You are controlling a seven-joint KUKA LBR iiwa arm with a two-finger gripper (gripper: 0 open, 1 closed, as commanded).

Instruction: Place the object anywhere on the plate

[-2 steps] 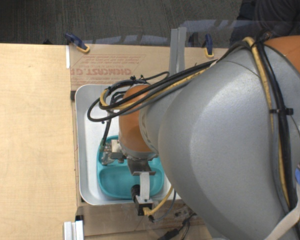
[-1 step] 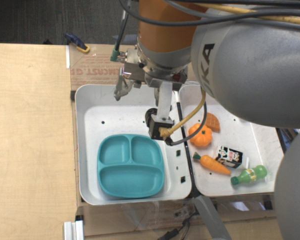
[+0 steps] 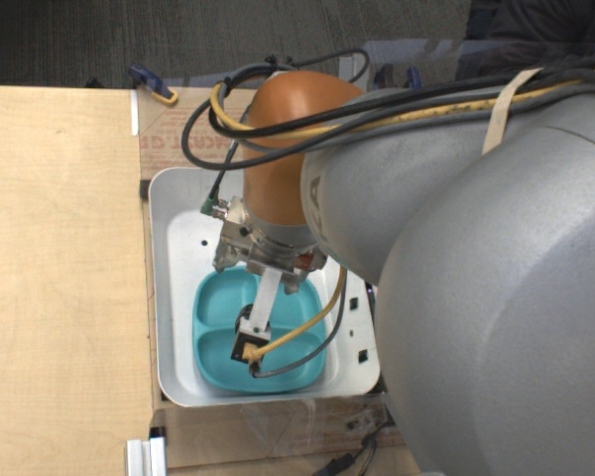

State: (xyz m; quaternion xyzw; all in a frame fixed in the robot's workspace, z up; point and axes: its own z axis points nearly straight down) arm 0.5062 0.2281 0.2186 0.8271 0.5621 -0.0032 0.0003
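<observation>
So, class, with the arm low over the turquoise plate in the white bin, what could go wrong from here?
1. The arm hides the middle of the divided turquoise plate from the camera, so a drop may be hard to confirm.
2. The plate's divider ridge could tip or roll an object released onto it.
3. The plate lies close to the near wall of the white bin, so a stray object may end up off the plate.

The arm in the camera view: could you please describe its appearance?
The arm is bulky, with smooth rounded grey links and an orange band above the wrist. Black and yellow cables loop over it, bound by a pale strap.
</observation>
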